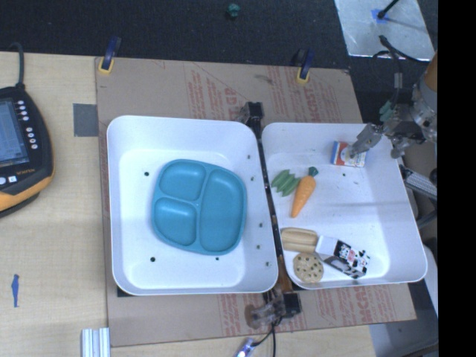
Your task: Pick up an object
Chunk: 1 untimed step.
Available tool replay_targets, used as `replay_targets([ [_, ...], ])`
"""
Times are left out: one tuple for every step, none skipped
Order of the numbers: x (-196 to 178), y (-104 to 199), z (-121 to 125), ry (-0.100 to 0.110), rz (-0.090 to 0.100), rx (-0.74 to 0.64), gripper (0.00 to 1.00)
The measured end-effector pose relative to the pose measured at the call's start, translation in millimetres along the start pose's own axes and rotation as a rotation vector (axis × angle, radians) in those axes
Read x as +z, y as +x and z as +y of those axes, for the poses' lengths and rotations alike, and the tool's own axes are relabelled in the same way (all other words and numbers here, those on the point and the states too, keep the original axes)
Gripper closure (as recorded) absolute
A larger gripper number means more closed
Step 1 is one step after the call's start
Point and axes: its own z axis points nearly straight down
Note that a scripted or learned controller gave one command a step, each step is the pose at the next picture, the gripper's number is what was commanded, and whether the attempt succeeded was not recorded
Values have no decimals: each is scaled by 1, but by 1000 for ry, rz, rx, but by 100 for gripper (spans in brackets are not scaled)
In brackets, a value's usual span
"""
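One smooth, tapered orange carrot [303, 195] lies beside a round, speckled cookie [308, 268].

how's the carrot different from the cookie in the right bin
The carrot is orange with a green top, long and tapered; the cookie is tan, round and flat. The carrot lies mid-bin, at a slant; the cookie sits by the near rim, beside a bread roll. Both are in the right bin, ungrasped.

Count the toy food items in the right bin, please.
4: pea pod and carrot near the middle, bread roll and cookie at the front left. None seem hidden.
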Motion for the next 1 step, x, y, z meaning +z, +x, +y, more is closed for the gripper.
replay_targets([
  [97,77,-5,2,0,-2,0],
])
